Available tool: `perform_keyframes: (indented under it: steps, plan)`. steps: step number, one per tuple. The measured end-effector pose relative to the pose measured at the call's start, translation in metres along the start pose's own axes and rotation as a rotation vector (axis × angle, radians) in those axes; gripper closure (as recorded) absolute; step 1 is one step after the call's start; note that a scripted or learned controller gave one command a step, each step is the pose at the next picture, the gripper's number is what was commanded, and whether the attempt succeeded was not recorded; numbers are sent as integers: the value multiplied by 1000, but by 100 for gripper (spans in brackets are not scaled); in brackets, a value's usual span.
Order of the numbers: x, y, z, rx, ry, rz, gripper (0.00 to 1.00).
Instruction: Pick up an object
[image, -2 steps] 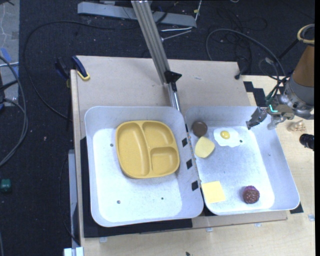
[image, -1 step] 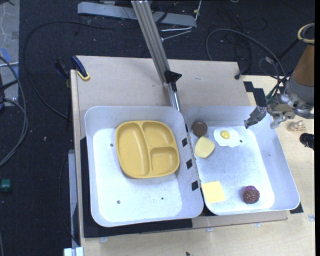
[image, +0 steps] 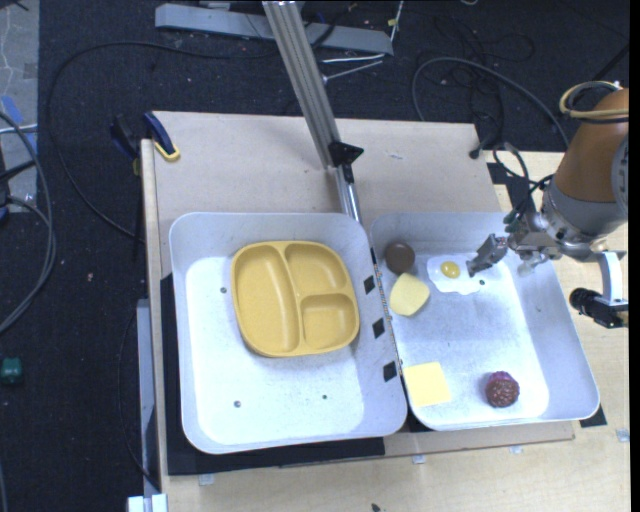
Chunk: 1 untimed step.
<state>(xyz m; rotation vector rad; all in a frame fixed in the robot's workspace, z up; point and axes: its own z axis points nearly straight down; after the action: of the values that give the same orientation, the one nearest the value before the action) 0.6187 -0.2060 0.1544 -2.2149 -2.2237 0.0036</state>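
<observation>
Desk (image: 250, 170) with two white bins side by side. Left bin (image: 200, 380) carries a yellow divided plate (image: 296, 298). Right bin (image: 560, 340) carries the loose items: a brown round piece (image: 400, 257) at about 11 o'clock in the bin, a pale yellow wedge (image: 409, 296) just below it, a toy fried egg (image: 452, 272) toward 12 o'clock, a flat yellow square (image: 427, 383) at 7 o'clock, a dark red berry-like ball (image: 502, 389) at 5 o'clock.

Arm enters from 3 o'clock. The hand (image: 490, 253) sits low over the bin's upper edge, tip at the egg's 2 o'clock side, close to it or just touching; contact not resolvable. How wide the hand is set: cannot tell, too small and dark. Nothing visibly held.

Step in hand, as I judge it: approach, with the egg the likeliest target since it lies nearest. No item lifted yet.

Next move calls for centring over the egg rather than its rim, then a descent to the bin floor. The egg is thin and flat, so a grip would need to catch an edge; a slip seems likely. The brown piece or wedge nearby would offer more height.
</observation>
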Motion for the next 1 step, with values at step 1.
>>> perform_keyframes:
  steps: [1]
  plan:
    - [2, -6, 63, 1, 0, 4, 0]
